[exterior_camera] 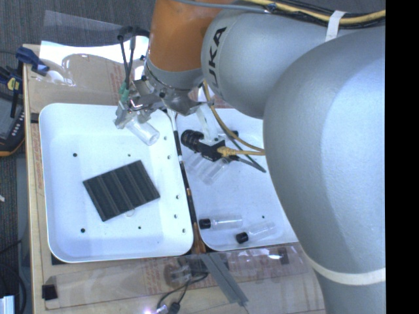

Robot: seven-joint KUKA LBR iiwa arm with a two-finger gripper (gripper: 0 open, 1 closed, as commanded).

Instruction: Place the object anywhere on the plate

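Grey robot arm [327, 142] sits closest to the lens and covers the 3 o'clock side of the camera view. Its orange band is at 12 o'clock.

Step in hand, as a judgement: carry and place. The two-finger claw [134, 114] hangs over the 1 o'clock corner of the left shallow white bin [65, 136]. A clear plastic cylindrical vial [145, 133] lies tilted right at its tip, on the claw's 5 o'clock side. This looks like the task object.

Claw state: cannot tell. The tip area is small and cluttered. The vial's upper end meets the claw, but whether it is gripped or only touching doesn't resolve.

Target is the dark grey ribbed rectangular plate [121, 190], lying flat in the middle of the left bin. It is at 6 o'clock from the claw and well apart from the vial. Nothing is on it, so the place is not yet done.

Next move calls for travel toward 6 o'clock until the vial is over the ribs, then a low release. The vial is round and could roll along or off the ribs if dropped from height. If the grip is marginal, it could slip mid-travel.

Right shallow white bin [249, 195] has two clear vials with black caps [221, 223] at its 6 o'clock edge. One more clear tube [213, 171] lies near its centre.
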